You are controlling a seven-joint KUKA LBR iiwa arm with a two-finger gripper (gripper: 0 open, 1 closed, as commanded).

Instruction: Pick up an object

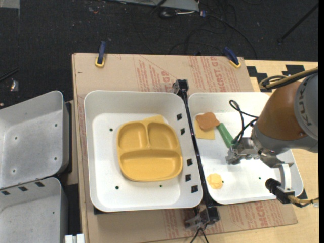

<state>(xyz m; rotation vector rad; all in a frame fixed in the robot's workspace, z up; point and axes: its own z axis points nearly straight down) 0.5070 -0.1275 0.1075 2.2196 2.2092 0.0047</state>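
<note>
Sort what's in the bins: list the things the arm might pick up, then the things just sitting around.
Job:
tool
green stick
brown slice
yellow square
yellow round piece

Lying about:
yellow tray in the left bin
clamps on the board

Illumination is even and moderately bright across the centre of the frame. The two white bins (101,135) read close to overexposed, with little surface detail on their floors. Shadows are soft and short: a faint one lies under the yellow tray (150,152) at its lower edge, another under the arm (286,120) at the right of the frame. The dark floor (45,24) along the top is underexposed and grainy. Focus is acceptable throughout, slightly soft overall. Mild sheen shows on the grey panels (30,130) at the left edge.
</note>
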